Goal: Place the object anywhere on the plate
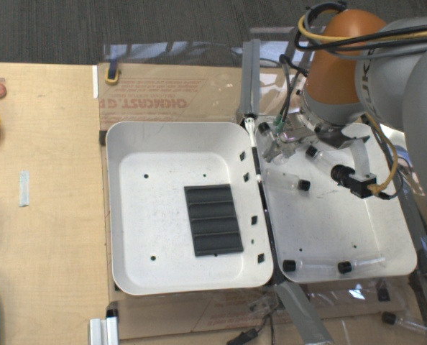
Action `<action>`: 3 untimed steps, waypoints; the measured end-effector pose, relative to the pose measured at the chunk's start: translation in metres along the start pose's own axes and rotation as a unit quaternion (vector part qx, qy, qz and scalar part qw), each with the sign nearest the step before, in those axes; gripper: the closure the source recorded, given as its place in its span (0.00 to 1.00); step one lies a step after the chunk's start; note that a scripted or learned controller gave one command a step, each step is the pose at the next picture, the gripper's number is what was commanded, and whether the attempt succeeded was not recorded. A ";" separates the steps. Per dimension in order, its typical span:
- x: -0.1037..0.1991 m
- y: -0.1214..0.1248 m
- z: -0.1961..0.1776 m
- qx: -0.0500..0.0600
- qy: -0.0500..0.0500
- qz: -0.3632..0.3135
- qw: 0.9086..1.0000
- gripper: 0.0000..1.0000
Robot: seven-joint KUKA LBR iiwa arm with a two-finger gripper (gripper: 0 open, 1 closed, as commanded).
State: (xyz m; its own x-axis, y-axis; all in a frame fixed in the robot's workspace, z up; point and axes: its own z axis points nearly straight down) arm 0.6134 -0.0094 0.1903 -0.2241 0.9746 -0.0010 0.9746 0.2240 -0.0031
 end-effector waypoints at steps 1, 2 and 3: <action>0.068 0.000 0.000 0.000 0.000 -0.002 1.000 1.00; 0.146 0.012 -0.041 0.000 0.000 -0.040 0.999 1.00; 0.180 0.044 -0.051 -0.001 -0.001 -0.222 0.975 1.00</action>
State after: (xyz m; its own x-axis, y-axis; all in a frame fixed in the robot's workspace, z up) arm 0.6165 0.1763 0.2414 -0.6235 0.7818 -0.0016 0.7818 0.6235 -0.0012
